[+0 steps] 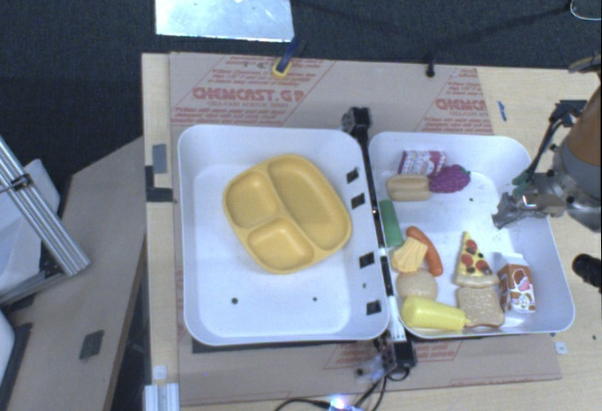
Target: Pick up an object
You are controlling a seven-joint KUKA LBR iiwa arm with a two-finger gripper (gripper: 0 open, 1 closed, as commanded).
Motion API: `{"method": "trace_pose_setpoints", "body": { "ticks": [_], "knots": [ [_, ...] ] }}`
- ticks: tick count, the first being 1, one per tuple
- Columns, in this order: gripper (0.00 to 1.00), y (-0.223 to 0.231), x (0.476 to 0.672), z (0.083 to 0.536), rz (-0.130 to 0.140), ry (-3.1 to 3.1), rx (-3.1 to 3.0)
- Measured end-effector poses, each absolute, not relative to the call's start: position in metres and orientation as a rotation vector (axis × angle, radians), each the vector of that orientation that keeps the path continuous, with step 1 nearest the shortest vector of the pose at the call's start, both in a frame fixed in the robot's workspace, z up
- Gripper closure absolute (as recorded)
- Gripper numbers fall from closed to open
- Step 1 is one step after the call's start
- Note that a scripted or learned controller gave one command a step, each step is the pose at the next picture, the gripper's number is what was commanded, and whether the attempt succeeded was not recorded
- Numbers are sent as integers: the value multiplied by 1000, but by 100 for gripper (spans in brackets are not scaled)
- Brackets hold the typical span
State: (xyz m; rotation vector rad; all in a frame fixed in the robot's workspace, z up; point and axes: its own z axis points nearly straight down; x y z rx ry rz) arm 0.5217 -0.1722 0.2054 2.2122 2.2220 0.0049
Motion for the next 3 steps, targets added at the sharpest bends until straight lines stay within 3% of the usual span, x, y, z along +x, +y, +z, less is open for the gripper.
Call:
{"method": "trace_pose_setpoints", "body": {
  "ticks": [1,3],
  "knots": [
    [100,-172,523,226,4,2223,2213],
    [100,-58,507,235,5,2232,2211]
  ]
}}
